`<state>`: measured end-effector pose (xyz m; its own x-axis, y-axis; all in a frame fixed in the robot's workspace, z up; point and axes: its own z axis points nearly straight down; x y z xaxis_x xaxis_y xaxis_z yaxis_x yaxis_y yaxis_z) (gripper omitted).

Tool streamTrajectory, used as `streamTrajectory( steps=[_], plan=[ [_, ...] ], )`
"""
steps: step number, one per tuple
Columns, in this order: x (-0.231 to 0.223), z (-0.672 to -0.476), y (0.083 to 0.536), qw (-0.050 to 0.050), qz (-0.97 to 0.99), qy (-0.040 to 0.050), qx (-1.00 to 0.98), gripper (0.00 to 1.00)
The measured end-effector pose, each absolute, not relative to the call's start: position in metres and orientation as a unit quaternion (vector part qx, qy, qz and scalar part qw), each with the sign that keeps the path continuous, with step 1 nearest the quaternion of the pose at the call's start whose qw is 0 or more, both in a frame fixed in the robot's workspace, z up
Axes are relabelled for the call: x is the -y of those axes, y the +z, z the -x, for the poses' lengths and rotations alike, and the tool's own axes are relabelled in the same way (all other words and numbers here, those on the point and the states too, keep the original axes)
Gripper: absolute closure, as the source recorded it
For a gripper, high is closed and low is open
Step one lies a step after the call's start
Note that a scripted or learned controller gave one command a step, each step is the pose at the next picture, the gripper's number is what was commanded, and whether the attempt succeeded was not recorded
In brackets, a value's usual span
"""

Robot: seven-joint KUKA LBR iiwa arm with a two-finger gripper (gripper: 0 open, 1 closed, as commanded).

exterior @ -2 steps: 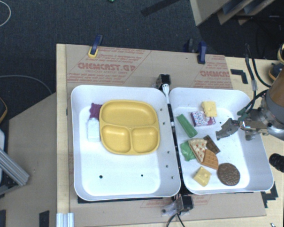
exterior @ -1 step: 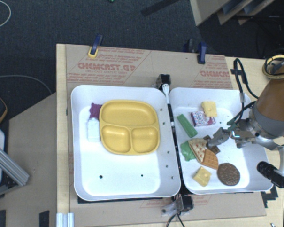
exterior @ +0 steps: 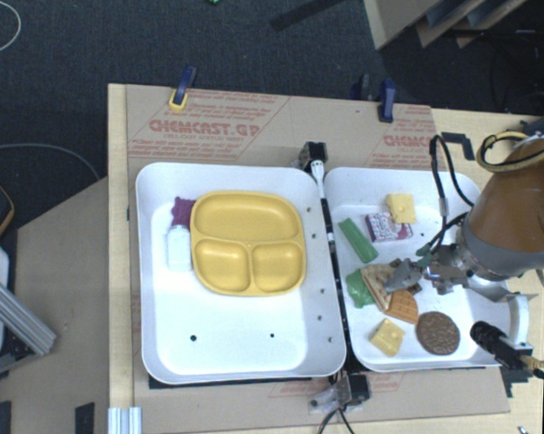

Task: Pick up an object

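Observation:
The right bin [exterior: 395,178] holds several small toy foods. My gripper [exterior: 402,278] reaches in from the right and hangs low over the middle of that bin. It is directly above a tan cracker [exterior: 374,282] and an orange waffle [exterior: 401,307], and it partly hides both. A green piece [exterior: 358,289] lies just left of them and a long green stick [exterior: 356,240] lies above. A brown round cookie [exterior: 438,333] and a yellow cheese wedge [exterior: 387,337] sit near the front rim. A yellow block [exterior: 401,208] and a purple-white packet [exterior: 385,227] lie at the back.
The left bin [exterior: 230,349] carries a yellow divided plate [exterior: 248,242] and a white bottle with a purple cap [exterior: 178,242] beside it. Black cables [exterior: 443,174] loop over the right bin's back corner. A raised rim [exterior: 329,259] divides the two bins.

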<state>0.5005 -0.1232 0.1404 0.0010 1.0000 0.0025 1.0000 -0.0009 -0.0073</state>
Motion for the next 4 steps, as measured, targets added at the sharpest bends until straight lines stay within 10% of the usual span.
streamTrajectory(
  steps=[1,2,4],
  plan=[
    [0.122,-0.499,0.087,0.003,0.707,0.0015,0.707,0.00],
    [0.123,-0.501,0.101,0.000,0.708,-0.0003,0.706,1.00],
    [0.110,-0.499,0.192,-0.003,0.707,-0.0015,0.708,1.00]
  ],
)
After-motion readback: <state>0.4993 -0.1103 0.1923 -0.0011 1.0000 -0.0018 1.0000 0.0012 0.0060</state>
